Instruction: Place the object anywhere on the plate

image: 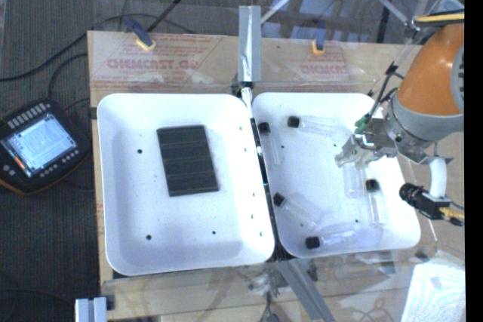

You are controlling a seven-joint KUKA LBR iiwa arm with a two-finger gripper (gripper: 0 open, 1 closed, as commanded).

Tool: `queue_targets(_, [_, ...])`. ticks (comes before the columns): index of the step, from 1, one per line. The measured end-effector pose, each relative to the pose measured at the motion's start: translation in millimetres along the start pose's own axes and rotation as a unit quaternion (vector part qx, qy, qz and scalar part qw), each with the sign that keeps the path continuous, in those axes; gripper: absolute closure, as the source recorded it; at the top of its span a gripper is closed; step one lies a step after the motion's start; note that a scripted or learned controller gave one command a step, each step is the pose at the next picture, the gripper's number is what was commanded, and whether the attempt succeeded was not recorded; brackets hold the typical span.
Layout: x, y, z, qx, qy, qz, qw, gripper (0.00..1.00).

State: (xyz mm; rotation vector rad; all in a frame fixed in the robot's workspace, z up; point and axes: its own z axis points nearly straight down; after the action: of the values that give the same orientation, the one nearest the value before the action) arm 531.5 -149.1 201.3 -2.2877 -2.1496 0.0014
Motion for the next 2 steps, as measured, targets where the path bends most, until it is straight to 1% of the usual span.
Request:
queue_targets(1, [87.3, 45.9, 14.8, 0.001, -0.001, 0.086, 0.9963, 1.0])
queue_targets(2, [149.4, 14.5, 19.0, 0.001, -0.001, 0.021, 0.9998, 1.0])
